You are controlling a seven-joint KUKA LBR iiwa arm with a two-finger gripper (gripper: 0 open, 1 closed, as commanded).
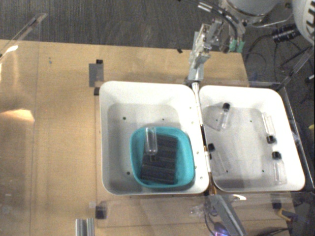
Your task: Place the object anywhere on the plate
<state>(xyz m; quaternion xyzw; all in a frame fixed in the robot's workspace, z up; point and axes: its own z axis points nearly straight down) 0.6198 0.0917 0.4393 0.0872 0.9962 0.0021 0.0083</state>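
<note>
Vial [151,141] on teal plate [186,151], left bin [110,132]; no legible writing; tool [199,58] state unclear.

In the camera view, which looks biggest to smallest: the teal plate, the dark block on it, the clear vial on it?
1. teal plate
2. dark block
3. clear vial, lying across the block's upper left corner
</note>
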